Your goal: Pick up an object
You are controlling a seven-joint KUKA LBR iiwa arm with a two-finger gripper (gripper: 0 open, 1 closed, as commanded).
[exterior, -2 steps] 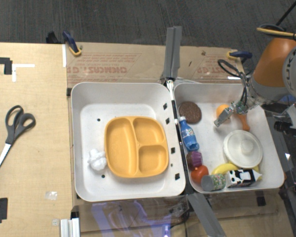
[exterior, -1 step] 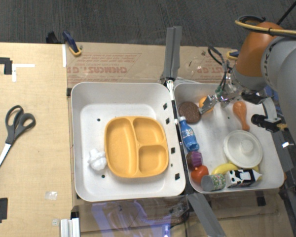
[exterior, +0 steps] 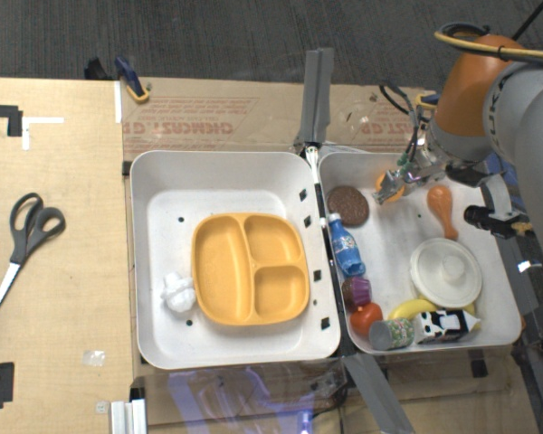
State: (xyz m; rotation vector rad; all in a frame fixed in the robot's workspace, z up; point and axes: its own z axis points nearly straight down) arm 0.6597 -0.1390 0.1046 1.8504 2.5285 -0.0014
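Observation:
My gripper [exterior: 396, 183] hangs low over the far part of the right bin [exterior: 498, 333], below the orange-banded wrist [exterior: 466, 70]. A small orange piece shows at its tip, and I cannot tell whether that is held. Just right of it lies an orange drumstick-shaped toy [exterior: 441, 208]. To its left sits a brown round cookie [exterior: 348, 204]. A blue bottle [exterior: 346, 248] lies along the bin's left wall. A white round lid [exterior: 445, 272] rests in the middle right.
At the right bin's near end lie a purple item [exterior: 357, 291], a red tomato [exterior: 366, 316], a grey can [exterior: 391, 334], a banana [exterior: 414, 309] and a black-and-white toy [exterior: 445, 325]. The left bin [exterior: 149, 242] holds a yellow divided plate [exterior: 251, 268] and a white crumpled lump [exterior: 176, 291]. Scissors [exterior: 23, 242] lie on the bench.

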